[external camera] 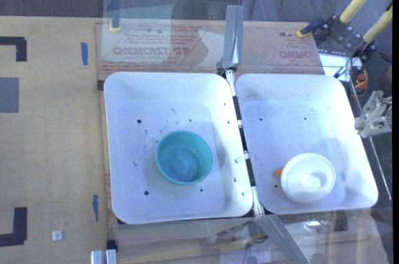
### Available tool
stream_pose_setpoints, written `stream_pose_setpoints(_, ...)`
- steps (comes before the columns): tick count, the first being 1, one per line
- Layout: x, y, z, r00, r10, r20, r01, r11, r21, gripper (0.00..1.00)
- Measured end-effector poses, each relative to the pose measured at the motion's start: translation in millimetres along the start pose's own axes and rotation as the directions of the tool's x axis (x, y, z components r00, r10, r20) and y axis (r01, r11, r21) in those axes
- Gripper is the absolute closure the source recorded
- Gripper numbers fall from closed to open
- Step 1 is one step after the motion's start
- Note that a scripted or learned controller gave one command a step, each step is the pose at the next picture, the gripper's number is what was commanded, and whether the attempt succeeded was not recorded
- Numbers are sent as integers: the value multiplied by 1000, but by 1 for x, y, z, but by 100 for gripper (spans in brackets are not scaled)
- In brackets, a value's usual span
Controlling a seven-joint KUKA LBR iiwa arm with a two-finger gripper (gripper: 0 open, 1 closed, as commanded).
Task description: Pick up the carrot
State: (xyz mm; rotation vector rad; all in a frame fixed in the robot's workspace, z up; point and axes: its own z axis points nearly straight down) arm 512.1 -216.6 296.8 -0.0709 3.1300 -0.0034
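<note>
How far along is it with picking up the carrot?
Nothing looks done yet. The carrot lies in the right bin, a small orange bit mostly hidden behind the white bowl. The gripper sits at that bin's right edge, apart from the carrot and holding nothing. Left to do: reach over, get past the bowl, grasp and lift. The teal bowl in the left bin plays no part.

Right bin (299,100): far half open floor, easy way in. White bowl (308,178) sits near the front, w/ the carrot (278,173) tucked tight against its left side, so little room between bowl & left wall. Left bin (162,94): teal bowl (183,157) near-center; far part and left side clear.
</note>
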Motion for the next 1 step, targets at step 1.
stream_pose_setpoints(1, 5, -5, 81, 1000, 11, -5, -11, 1000, -2, 100)
